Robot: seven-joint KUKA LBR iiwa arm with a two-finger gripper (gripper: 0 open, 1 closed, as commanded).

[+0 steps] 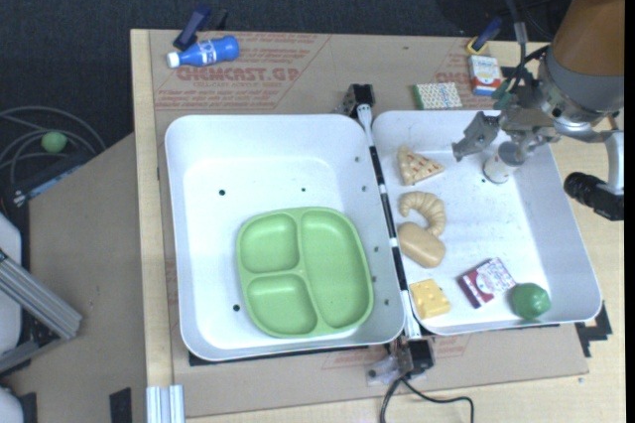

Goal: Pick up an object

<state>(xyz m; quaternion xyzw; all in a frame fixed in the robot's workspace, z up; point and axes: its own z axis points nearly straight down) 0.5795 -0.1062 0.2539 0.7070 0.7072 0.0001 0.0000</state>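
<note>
Camera view looks down on two white bins side by side. Left bin point(198, 212) holds a green divided plate point(301, 270). Right bin point(566, 242) holds a pizza slice point(418, 165), a croissant point(424, 207), a bread roll point(422, 245), a cheese cube point(430, 298), a small red packet point(485, 281) and a green ball point(530, 300). The gripper point(491, 148) hangs over the right bin's upper part, near the pizza slice, nothing between its fingers; whether the jaws are wide or narrow I cannot tell

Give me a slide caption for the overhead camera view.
End effector hovers over the right bin of toy food; green divided plate sits in the left bin.
</note>
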